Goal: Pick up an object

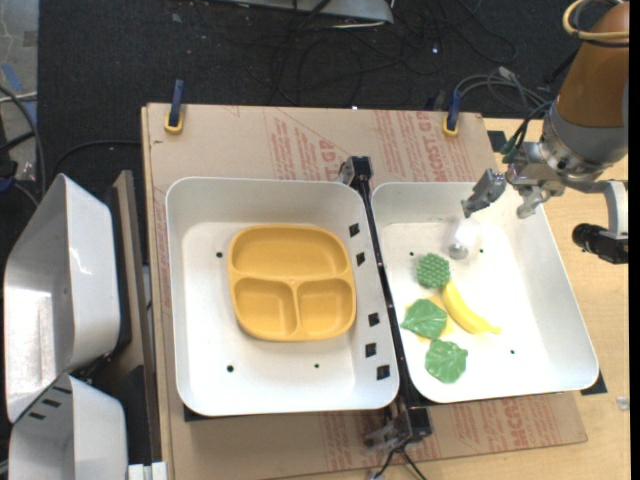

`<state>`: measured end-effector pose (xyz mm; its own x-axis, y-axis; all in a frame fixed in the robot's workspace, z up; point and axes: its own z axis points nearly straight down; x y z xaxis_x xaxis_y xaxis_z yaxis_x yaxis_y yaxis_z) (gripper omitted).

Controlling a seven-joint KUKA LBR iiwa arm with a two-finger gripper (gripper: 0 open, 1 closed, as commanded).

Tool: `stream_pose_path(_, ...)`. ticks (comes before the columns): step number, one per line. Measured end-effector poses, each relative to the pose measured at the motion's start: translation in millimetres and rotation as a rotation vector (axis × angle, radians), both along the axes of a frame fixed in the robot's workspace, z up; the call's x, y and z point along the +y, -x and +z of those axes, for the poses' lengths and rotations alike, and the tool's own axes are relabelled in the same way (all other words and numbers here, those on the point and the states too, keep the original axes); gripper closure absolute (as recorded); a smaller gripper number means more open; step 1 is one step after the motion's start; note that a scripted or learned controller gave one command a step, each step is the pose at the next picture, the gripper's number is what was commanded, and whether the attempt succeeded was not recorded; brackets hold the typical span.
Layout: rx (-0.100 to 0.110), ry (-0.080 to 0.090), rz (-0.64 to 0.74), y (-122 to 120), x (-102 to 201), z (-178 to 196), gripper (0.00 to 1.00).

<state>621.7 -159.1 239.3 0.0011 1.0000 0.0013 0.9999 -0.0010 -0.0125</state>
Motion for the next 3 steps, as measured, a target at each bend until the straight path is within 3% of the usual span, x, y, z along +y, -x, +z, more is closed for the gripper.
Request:
stream_pose_path(1, -0.013, 0.002, 0.002, -2, 0, 8, 0.0)
stream_pose_path(3, -0.008, 0.001, 0.001, -5, 4, -79, 0.0)
